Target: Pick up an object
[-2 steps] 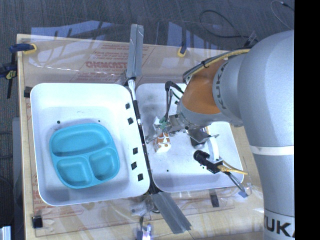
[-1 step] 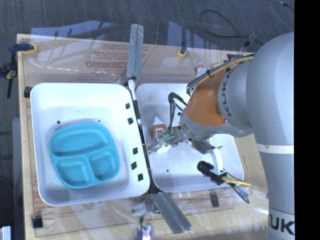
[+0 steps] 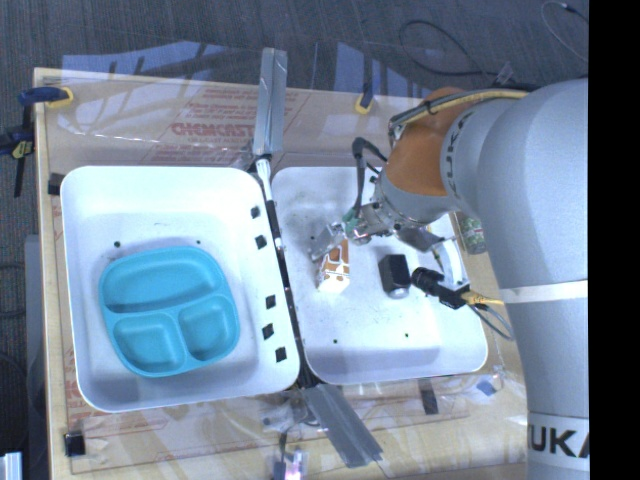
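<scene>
Far to the left of the tool, in the left-hand bin (image 3: 80, 208), a blue divided tray (image 3: 168, 309) lay flat, its three compartments facing up. Between that bin and the tool ran the dark seam where the two bins met, edged with small black clips (image 3: 268, 303). Just to the left of the tool and slightly nearer the camera, a small orange-and-white box (image 3: 336, 266) rested on the floor of the right-hand bin (image 3: 380, 363), close to the tool's tip but not seen between its fingers. The tool (image 3: 335, 236) itself reached down into the right-hand bin near its back-left part, a cluster of metal and cable under the orange band (image 3: 420, 163) of the grey arm (image 3: 530, 218); how far its fingers stood apart could not be told from this slant, and nothing was visibly gripped. Just to the right of the tool, a dark grey block-shaped object (image 3: 396, 274) lay on the white floor, with a black cable-like fitting (image 3: 438, 286) beside it. The table (image 3: 150, 118) beneath both bins carried a clear plastic sheet with red lettering behind the left-hand bin.
</scene>
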Robot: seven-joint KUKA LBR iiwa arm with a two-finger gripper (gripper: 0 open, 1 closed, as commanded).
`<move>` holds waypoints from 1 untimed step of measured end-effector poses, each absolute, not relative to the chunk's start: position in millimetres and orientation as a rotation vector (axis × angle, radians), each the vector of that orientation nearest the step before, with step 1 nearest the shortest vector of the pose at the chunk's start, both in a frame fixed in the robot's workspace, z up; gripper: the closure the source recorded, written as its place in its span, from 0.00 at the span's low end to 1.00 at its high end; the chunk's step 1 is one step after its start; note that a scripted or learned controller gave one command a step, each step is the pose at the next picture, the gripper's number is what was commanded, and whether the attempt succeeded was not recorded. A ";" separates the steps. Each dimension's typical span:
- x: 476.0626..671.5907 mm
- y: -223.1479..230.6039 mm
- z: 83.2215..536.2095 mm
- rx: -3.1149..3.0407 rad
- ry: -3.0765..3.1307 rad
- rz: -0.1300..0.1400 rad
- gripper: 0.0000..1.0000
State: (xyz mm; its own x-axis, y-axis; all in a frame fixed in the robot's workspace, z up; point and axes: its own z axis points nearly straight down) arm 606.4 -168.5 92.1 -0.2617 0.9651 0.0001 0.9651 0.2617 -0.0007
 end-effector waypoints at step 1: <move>607.0 -166.9 102.0 -1.900 -2.499 0.001 1.00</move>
